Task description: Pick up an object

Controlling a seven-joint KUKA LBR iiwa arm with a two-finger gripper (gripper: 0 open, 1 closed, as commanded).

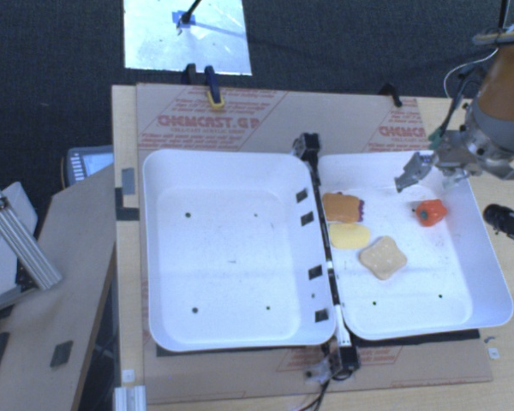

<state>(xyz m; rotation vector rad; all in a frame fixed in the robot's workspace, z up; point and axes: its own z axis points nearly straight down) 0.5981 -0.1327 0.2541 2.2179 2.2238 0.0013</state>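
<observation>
Several toy foods lie in the right bin (463, 311). A small red piece with a green top (429, 212) sits near the right wall. An orange slice with a purple edge (343, 206) lies by the divider, with a flat yellow piece (349, 236) just below it and a beige bread slice (383, 257) beside that. My gripper (433, 178) hangs over the bin's far right corner, just above and behind the red piece. It is open, its fingers spread, with nothing between them.
The left bin (167, 315) lies beside the right one, with black clips along the shared wall (315, 221). The grey wrist with its orange band (501, 101) enters from the upper right. A yellow clamp (214, 97) sits at the board's back edge.
</observation>
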